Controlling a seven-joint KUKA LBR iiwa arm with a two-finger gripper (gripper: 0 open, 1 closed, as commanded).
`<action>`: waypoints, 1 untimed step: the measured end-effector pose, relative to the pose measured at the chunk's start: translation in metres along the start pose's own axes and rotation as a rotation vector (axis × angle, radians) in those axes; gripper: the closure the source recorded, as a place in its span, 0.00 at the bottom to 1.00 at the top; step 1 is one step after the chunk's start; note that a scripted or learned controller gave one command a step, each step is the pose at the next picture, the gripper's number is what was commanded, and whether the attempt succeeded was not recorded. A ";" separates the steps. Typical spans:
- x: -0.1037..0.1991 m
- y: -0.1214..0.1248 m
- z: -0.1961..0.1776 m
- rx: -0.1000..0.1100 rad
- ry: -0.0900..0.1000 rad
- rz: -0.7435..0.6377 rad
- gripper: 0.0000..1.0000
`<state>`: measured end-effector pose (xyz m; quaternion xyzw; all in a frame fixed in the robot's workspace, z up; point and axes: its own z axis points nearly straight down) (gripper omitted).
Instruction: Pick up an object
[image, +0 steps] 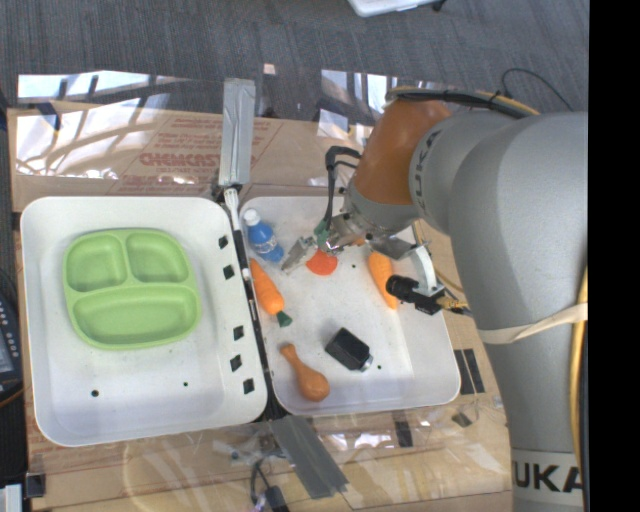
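In the right bin my gripper hangs low near the back, right over a small red-orange round piece. Whether it touches that piece I cannot make out. A blue-capped water bottle lies just left of the gripper. A carrot with a green tip lies along the bin's left wall. To the gripper's right rests a second orange carrot-like piece. Nearer the front sit a black block and a brown drumstick.
The left bin holds a green divided plate. My grey arm with its orange band covers the right bin's back right corner. A black plug and cable hang beside the second carrot.
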<state>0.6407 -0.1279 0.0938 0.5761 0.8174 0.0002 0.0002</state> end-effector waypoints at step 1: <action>0.000 0.001 -0.011 0.000 -0.001 -0.004 1.00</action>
